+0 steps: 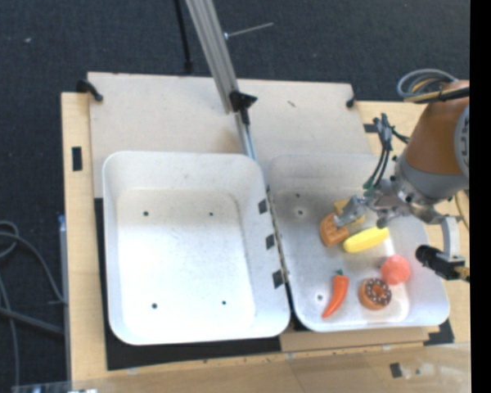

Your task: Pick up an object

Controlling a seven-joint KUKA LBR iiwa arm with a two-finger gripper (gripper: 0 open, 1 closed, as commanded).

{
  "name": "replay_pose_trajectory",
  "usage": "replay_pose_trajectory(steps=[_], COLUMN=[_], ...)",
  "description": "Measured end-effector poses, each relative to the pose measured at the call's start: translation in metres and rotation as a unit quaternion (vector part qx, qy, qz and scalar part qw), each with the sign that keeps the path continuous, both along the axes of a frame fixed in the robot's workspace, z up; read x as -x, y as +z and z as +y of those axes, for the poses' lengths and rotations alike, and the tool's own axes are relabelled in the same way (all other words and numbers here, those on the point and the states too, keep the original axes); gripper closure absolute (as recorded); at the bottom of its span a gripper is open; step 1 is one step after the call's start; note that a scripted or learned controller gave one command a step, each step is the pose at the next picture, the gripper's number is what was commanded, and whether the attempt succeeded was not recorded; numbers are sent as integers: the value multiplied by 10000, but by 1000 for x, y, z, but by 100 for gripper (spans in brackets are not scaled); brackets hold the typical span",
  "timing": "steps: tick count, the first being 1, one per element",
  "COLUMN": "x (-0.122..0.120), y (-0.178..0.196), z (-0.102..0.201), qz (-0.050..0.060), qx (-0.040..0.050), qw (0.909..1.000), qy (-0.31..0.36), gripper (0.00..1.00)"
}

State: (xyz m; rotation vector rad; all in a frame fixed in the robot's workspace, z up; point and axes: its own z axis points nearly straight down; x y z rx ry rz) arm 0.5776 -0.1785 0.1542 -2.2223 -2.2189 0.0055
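Arm over the right bin

The end effector sits right above the orange toy; I cannot tell its state. A banana lies just beside.

Lab: bench, white bins
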Motion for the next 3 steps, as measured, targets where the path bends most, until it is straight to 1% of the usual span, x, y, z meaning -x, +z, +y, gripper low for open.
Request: replay_pose_trajectory(steps=[1, 3], x=[-2, -16], y=[14, 130], z=[-1, -20], qz=[-42, -59], qx=[4, 12], qw=[10000, 10000], qy=[-22, 20], gripper=[100, 100])
